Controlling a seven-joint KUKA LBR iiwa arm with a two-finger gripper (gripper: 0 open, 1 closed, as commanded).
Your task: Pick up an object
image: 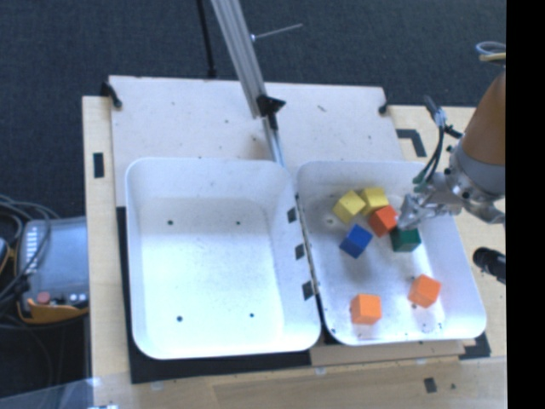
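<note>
Arm in over the right bin, gripper down on the green cube.

Nearest the camera, two orange cubes (pixel 366 308) and (pixel 424 290) sit apart at the front of the right bin (pixel 464 326). Behind them, a blue cube (pixel 356 241) lies near the bin's middle. Just right of it sits the green cube (pixel 406 239), and the gripper (pixel 411 217) is right on top of it, touching; whether it is gripped I cannot tell. A red cube (pixel 383 220) is beside the gripper's left. Farther back, two yellow cubes (pixel 348 206) and (pixel 375 198) touch. The left bin (pixel 136 177) lies alongside.
</note>
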